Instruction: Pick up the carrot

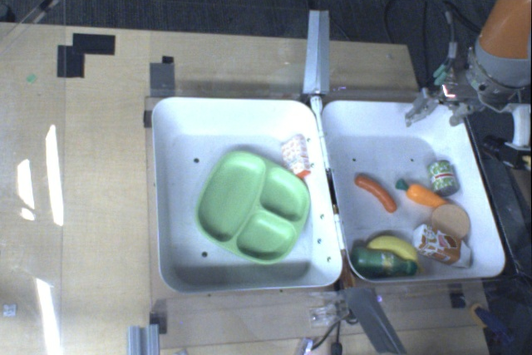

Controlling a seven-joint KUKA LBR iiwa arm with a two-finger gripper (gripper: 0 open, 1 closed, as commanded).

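Hovering over the far right corner of the right bin (490, 179), the gripper (436, 110) shows two grey fingers (418, 110) spread apart, one toward the bin's middle and one toward its right wall, with nothing between them and nothing touched. The arm (509, 21), orange above the wrist, enters from the right. The carrot (422, 194) lies on the floor of the right bin, well apart from the fingers, pointing roughly right with its green end toward the left. Just beyond it stands a small green-labelled can (442, 175), close to the carrot's tip. To the carrot's left lies a reddish sausage (376, 192), set on a slant and apart from it. Nearer the front edge sit a round tan item (450, 220), a brown-and-white carton (437, 245), a banana (392, 244) and a dark green bottle (382, 262), crowded together. The left bin (174, 179) holds a green divided plate (253, 204) and a small wrapped packet (295, 154) near the dividing wall. Both bins rest on the pale wooden worktop (75, 220).
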